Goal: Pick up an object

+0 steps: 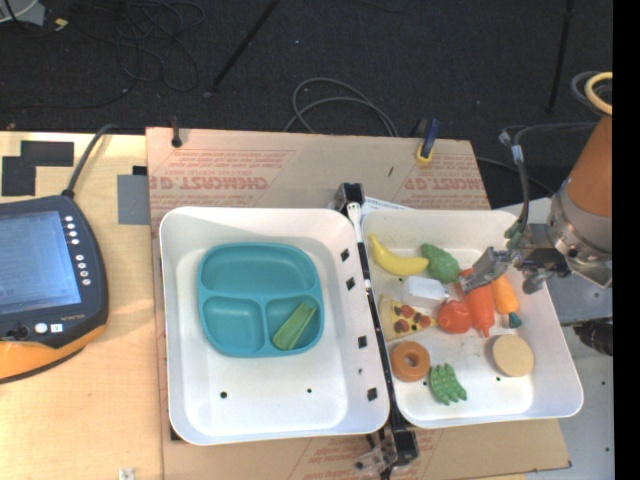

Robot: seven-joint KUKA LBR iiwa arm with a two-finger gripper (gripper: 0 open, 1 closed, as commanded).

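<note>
The fingers (487, 268) hang low over the right bin (560, 393); whether they are parted or grip anything, I cannot tell. The carrot (482, 308) lies just beneath them, the tomato (453, 316) beside it.

Dark carpet floor (150, 48) with black cables (340, 98); cardboard sheet (300, 168) over wooden bench (60, 388).
</note>
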